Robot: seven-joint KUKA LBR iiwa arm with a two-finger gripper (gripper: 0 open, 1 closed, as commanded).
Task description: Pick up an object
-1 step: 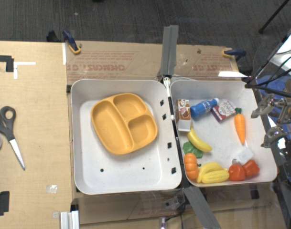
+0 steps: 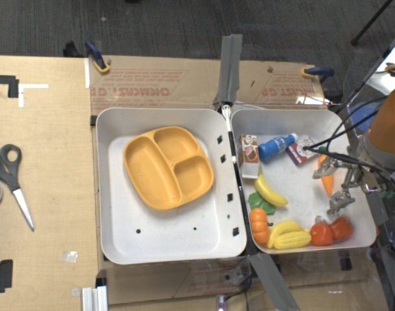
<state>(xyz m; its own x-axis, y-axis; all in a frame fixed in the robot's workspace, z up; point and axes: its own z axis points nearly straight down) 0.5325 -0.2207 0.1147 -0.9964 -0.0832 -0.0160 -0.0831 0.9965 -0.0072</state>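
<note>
On a wooden bench seen from above sit 2 shallow white bins side by side. The left bin [image 2: 106,193] holds 1 yellow-orange divided plate [image 2: 168,167] with 3 compartments, lying flat near the bin's middle. The right bin [image 2: 294,118] holds a cluster of toy items. Along its left wall, toward the far side, lies a small brown and white carton [image 2: 250,153], and just right of it a blue bottle [image 2: 275,146] lies on its side with its white cap pointing right. Near the bin's middle lies a yellow banana [image 2: 270,192], with a green toy vegetable [image 2: 261,203] just below it and an orange piece [image 2: 259,225] nearer still. Along the near wall lie a yellow corn cob [image 2: 288,235] and, to its right, 2 red tomatoes [image 2: 331,232] touching each other. An orange carrot [image 2: 327,182] lies toward the right side.

The gripper [image 2: 335,186] reaches in from the right, over the right side of this bin, just beside the carrot. Its 2 metal fingers are spread apart, with nothing between them.

On the bench at far left lie scissors [image 2: 14,180].
</note>
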